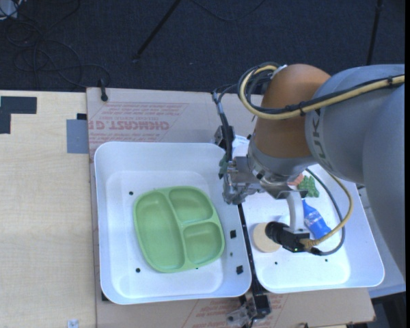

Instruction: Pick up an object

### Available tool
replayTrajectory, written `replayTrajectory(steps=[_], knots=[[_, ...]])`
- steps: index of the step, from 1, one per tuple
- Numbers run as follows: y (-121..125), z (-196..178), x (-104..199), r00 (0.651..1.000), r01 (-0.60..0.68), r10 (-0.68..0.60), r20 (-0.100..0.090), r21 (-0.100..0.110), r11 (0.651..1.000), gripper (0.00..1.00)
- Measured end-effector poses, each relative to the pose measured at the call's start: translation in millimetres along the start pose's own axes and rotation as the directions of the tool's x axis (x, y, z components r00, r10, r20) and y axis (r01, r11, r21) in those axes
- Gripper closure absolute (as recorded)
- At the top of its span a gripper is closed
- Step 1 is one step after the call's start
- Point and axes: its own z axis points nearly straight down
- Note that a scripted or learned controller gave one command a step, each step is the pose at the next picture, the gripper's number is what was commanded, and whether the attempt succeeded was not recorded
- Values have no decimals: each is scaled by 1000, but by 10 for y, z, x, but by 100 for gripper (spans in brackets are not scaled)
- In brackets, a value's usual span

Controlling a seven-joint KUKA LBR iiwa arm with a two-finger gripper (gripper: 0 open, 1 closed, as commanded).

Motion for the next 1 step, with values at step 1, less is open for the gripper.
replayTrajectory(steps=[1], knots=[[94, -65, 546, 1000, 1, -1, 0, -3, 1000, 100]])
